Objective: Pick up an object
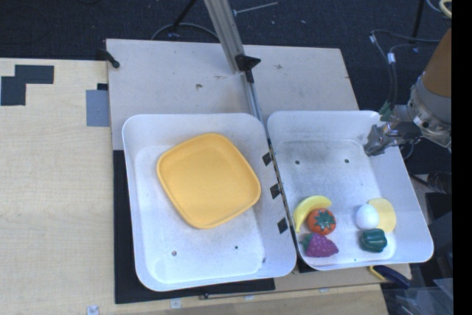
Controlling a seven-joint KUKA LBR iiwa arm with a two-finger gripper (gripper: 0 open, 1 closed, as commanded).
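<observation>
1. The counter [295,77] carried two white bins side by side.
2. The left bin [147,254] had a big yellow plate [208,179] lying flat in it.
3. The right bin [332,158] had small toy foods grouped near its front edge.
4. The gripper [376,142] hung over the right bin's far right corner, well apart from the toys. I could not tell how it was set, and nothing showed in it.
5. A yellow banana [308,207] touched a red tomato [321,221], with purple grapes [321,245] just in front.
6. A white egg [366,216] sat by a yellow piece [385,212], with a green pepper [374,240] in front.
</observation>
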